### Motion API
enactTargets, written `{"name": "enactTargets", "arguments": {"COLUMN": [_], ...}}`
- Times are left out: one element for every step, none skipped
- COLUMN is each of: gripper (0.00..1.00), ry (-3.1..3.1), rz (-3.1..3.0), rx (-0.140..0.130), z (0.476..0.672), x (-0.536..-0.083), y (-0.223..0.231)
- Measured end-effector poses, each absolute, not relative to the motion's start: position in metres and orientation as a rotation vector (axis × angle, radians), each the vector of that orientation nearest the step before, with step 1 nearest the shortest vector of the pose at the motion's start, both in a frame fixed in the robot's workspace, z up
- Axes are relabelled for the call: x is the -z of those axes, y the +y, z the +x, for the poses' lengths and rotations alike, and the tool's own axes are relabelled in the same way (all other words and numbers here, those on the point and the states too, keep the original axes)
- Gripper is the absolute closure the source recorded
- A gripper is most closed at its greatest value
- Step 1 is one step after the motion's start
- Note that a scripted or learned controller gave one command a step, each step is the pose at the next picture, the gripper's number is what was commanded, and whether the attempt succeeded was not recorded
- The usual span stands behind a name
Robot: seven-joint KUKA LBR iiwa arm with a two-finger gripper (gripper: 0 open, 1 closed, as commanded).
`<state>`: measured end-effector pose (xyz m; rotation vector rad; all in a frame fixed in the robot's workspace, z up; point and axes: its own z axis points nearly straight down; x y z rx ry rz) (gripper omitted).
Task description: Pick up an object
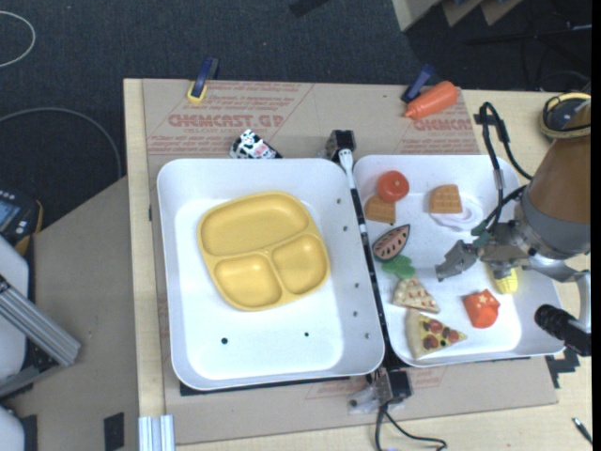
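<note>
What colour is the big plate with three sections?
The plate is yellow, seen best in the camera view, sitting in the left white bin.

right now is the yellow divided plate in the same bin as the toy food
No, the yellow divided plate lies in the left bin, while the toy food sits in the right bin.

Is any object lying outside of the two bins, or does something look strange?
Yes. A toy carrot and a small black-and-white cow figure lie on the bench board behind the bins, outside them. The other toy food sits inside the right bin.

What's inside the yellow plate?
The yellow plate, in the left bin, has three compartments, and nothing sits in any of them. The plate covers the bin floor underneath it, so that part cannot be seen.
</note>
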<state>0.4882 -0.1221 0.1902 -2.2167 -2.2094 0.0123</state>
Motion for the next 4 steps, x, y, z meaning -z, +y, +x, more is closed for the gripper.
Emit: {"name": "enactTargets", "arguments": {"gripper": [0.00, 0.00, 0.00, 0.00], "ry": [-2.221, -2.217, -2.216, -2.221], "rz": [-2.221, -2.217, -2.218, -2.219], "rx": [0.000, -0.004, -0.005, 0.011], "z": [0.491, 0.498, 0.493, 0.496], "x": [-0.196, -0.150, -0.106, -0.088], "y": [-0.122, -0.122, -0.123, -0.121]}}
